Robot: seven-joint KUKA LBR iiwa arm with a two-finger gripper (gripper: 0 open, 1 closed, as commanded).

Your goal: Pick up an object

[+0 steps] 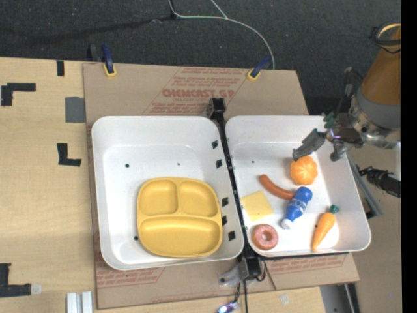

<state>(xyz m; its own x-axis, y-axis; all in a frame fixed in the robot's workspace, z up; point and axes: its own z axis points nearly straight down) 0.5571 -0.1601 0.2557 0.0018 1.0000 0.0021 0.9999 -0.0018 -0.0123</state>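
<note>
gripper point(322, 143): hung over the upper right part of the right bin, two dark fingers spread apart with nothing between them. Released, not grasping.
arm point(383, 83): came in from the right edge, orange band visible above the wrist; it sat over the bin's far corner, so the reach was probably lined up for the nearest toy.
orange point(303, 171): sat just below the left finger, near it but apart as far as I could tell. Likely the target, being closest to the open fingers.
sausage point(276, 187): lay at a slant left of the orange, one end close under it.
bottle point(296, 207): blue with a white cap, tilted, below the orange and near the sausage's lower end.
carrot point(324, 229): lay near the bottom right corner, green top pointing up.
yellow block point(257, 206): flat, left of the bottle.
donut point(264, 237): pink, at the front edge below the block.
right bin point(260, 135): held all six loose toys, crowded in its lower half; upper half bare, so there was room to descend.
left bin point(150, 135): held just the yellow tray point(179, 216), well apart from the gripper.
progress: nothing lifted yet, judging by the spread fingers.
</note>
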